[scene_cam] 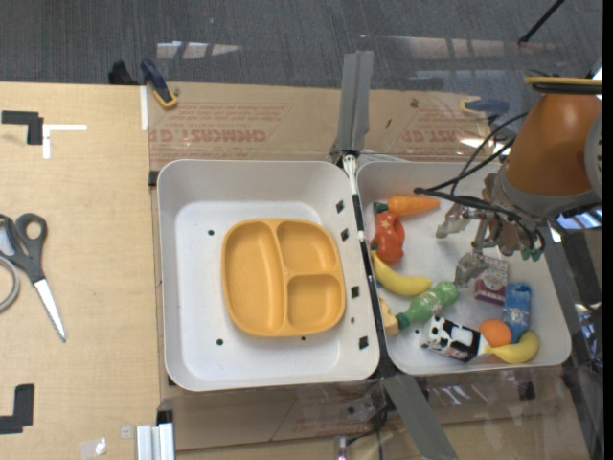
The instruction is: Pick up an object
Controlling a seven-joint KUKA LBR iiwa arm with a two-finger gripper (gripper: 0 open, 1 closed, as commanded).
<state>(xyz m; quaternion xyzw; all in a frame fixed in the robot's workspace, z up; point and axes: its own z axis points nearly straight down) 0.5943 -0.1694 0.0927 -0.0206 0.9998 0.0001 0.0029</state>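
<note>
My gripper (461, 247) hangs over the middle of the right bin (551, 300), its two fingers (449, 225) spread apart with only bare bin floor between them, so it is open. Toys lie around it: a carrot (414, 203) at the back, a red pepper (388, 237) and a banana (401, 279) to the left, and a green bottle (427, 304) in front. A small white and purple packet (492, 284) and a blue box (516, 305) lie just right of the near finger. A cow toy (451, 337), an orange (495, 333) and a second banana (515, 352) sit at the front.
The left bin (182, 286) holds a yellow divided plate (283, 277). A grey divider bar (354, 103) runs between the bins at the back. Scissors (34, 266) lie on the wooden bench far left. Cables hang by the arm's orange band (560, 142).
</note>
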